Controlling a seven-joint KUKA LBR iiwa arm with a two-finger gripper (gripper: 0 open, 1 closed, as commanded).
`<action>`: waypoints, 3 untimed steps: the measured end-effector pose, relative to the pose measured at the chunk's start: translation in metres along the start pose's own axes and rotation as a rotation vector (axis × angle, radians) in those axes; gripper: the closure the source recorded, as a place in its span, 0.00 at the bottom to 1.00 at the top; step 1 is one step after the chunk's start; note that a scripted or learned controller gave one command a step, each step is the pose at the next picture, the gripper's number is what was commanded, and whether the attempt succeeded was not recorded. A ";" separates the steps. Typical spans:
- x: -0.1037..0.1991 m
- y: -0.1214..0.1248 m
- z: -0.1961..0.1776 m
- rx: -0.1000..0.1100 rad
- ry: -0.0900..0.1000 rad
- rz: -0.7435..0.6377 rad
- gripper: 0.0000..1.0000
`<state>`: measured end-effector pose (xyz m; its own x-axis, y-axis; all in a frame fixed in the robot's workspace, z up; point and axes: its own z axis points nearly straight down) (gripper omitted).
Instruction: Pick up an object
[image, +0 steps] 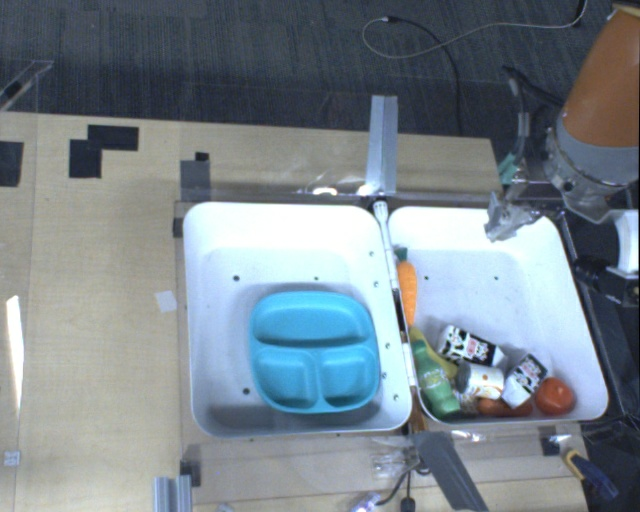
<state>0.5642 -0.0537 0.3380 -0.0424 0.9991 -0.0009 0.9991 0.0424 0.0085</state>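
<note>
The table has a pale wooden top with a few black square marks near its far left corner. Behind it lies a dark grey carpet floor, and a thin cable curls across it.

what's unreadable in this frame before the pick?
- End effector, camera view: small and blurred, finger state unclear.
- Arm: cut off by the right and top edges.
- Pile in the right bin: small cartons and red items overlap, labels too small.
</note>
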 end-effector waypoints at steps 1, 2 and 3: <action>-0.064 -0.030 -0.051 -0.001 -0.002 -0.055 1.00; -0.038 -0.014 0.005 0.004 0.000 0.297 1.00; -0.039 -0.062 0.029 0.006 -0.003 0.833 1.00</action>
<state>0.5039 -0.0950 0.3086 0.7105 0.7037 0.0011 0.7037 -0.7105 0.0021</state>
